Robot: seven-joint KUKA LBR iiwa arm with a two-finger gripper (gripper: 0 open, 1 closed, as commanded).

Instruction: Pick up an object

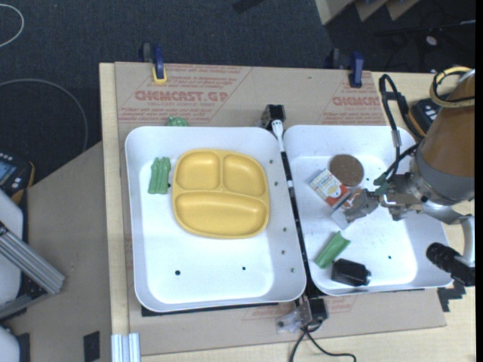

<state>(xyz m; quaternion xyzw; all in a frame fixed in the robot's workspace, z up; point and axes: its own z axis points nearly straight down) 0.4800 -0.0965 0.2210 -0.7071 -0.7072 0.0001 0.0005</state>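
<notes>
My gripper (353,207) is low in the right bin (392,274), reaching in from the right. Its tip lies just below and right of a small white, orange and blue box (326,185), touching or nearly touching the box's lower right corner. A brown round disc (346,169) sits right behind the box. A green block (331,249) lies in front of the gripper, and a black object (350,272) rests near the bin's front edge. Nothing visibly hangs from the gripper.
The left bin (219,274) holds a yellow divided plate (221,193) and a green ridged piece (159,176) by its left wall. A small green item (176,122) lies behind that bin. Clamps and cables sit along the board's far edge.
</notes>
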